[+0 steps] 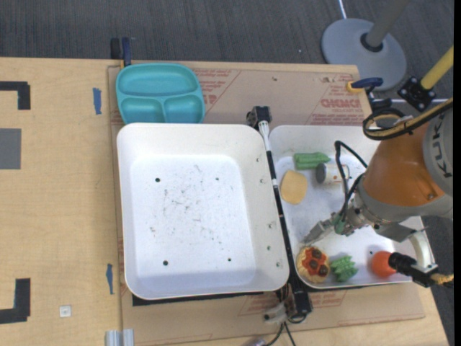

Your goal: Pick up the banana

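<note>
The arm comes in from the right and hangs over the right bin (288, 137), its pincer (325, 227) low over the bin floor, grey fingers pointing left. Whether they're parted or closed, I can't tell, and nothing shows between them. No clear banana in sight. Up beyond the pincer lies a round tan piece (293, 187) near the bin's left wall, with a green item (311, 160) further back. Nearer the front rim: a small pizza slice (314, 261), a green leafy piece (343, 267) beside it, an orange-red item (381, 263) to the right. On the worktop (57, 193), the left bin (194, 207), and a teal divided tray (160, 92) behind it
</note>
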Robot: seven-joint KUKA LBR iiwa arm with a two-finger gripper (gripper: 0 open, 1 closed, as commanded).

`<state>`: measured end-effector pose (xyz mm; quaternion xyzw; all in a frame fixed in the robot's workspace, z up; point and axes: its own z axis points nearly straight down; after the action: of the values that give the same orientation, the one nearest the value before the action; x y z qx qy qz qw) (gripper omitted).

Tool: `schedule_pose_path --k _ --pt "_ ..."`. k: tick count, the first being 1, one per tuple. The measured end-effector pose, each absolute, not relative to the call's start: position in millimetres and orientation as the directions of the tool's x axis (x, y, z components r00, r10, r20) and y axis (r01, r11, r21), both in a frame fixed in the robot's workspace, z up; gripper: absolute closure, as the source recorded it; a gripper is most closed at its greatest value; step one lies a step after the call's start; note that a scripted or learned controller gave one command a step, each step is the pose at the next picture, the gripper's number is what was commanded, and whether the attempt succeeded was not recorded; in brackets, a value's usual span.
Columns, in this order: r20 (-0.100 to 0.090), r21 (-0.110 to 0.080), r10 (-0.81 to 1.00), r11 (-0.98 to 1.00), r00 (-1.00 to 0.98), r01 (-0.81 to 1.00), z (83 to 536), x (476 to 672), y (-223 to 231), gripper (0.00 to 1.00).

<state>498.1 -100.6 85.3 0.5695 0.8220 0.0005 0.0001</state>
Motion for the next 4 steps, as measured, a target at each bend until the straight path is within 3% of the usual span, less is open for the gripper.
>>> schedule_pose_path --k 2,3,4 --pt "0.000 0.001 0.936 0.351 -0.351 0.936 85 498.1 -101 0.00" --pt "0.000 0.001 0.995 -0.104 0.104 0.995 184 479.6 -23 0.00" --pt "-0.008 0.011 0.992 -0.128 0.128 0.992 110 481.5 62 0.00"
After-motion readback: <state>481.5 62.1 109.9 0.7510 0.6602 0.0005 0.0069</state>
